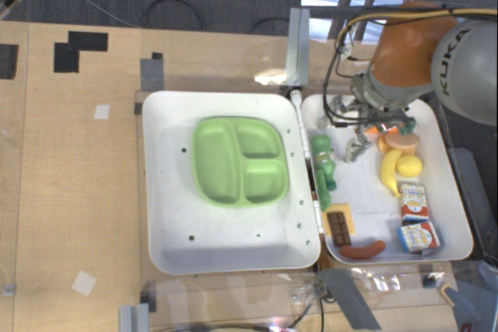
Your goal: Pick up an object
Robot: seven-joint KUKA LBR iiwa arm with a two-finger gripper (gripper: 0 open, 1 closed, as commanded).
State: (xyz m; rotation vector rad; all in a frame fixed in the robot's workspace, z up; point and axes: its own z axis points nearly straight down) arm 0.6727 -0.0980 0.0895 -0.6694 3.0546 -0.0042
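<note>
End effector [359, 142] is down in the right bin [459, 241], near its back left part; how far it is spread I cannot tell, and nothing shows pinched in it. The grey arm [436, 62] leans in from the right, orange band above the wrist. Count the right bin: one banana [391, 173], one lemon [409, 165], two cartons [412, 199], one sausage [362, 249], one chocolate bar [338, 225], one green bottle [323, 163]. Left bin [167, 245]: one green divided plate [238, 160].
</note>
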